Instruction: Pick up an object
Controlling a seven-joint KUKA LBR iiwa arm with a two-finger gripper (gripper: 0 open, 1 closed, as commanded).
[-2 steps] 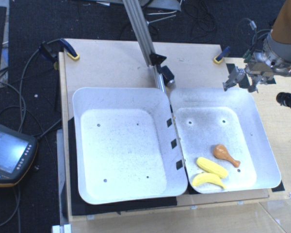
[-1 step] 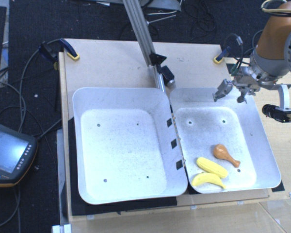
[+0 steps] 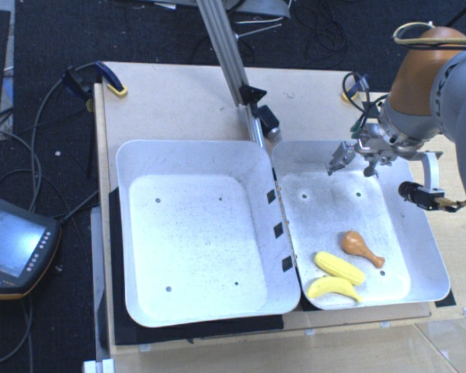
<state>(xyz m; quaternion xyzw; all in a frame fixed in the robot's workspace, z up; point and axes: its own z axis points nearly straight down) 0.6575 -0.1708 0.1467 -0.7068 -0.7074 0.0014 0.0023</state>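
Note:
In the right bin, near its front, lie three things. An orange-brown chicken drumstick lies toward the right. A yellow corn cob rests just left of it. A yellow banana lies closest to the front rim. My gripper hangs over the far end of the right bin, well behind these objects. Its two fingers stand spread apart with nothing between them.
The left bin adjoins the right one along a shared rim with black clips. A slanted metal pole rises behind the bins. A yellow clamp sits at the bench's far left corner, and a teach pendant lies off the bench.

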